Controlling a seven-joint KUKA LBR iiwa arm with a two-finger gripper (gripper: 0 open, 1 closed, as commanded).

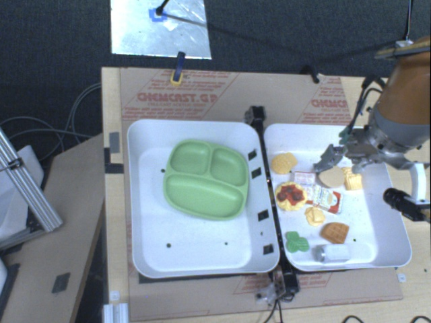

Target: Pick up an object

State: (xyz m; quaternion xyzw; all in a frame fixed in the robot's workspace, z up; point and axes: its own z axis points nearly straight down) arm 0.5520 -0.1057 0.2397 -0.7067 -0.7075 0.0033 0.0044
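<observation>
The hand (335,159) is low in the right bin (390,247) over the toy food, but I cannot tell if it holds anything, so nothing looks picked up yet.

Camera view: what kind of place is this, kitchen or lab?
Most likely a robotics lab bench, not a kitchen. Two white bins sit on a cardboard sheet, the arm's gripper hangs over toy food such as a pizza slice, and loose cables run nearby.

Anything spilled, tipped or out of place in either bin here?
Nothing stands out. The green divided plate lies flat in the left bin; the small food items sit loosely scattered in the right bin, under the pincer.
</observation>
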